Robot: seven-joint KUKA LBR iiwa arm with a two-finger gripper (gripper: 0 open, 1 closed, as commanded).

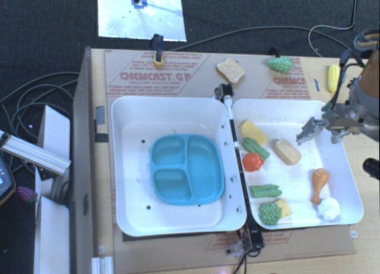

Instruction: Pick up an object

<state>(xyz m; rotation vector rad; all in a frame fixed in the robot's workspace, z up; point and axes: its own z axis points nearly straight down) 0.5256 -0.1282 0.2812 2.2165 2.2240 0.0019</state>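
Note:
The right bin holds several toy foods: a yellow block, a green pod, a red tomato, a tan bread roll, a chicken drumstick, a white lump, green beans and a green bunch beside a yellow piece. My gripper hangs over the bin's upper right part, just right of the bread roll and above the drumstick. Its fingers stand apart with nothing between them.
The left bin contains a blue divided plate. Behind the bins on the cardboard lie a bread slice, a green toy and a yellow corn cob. A divider rail separates the bins.

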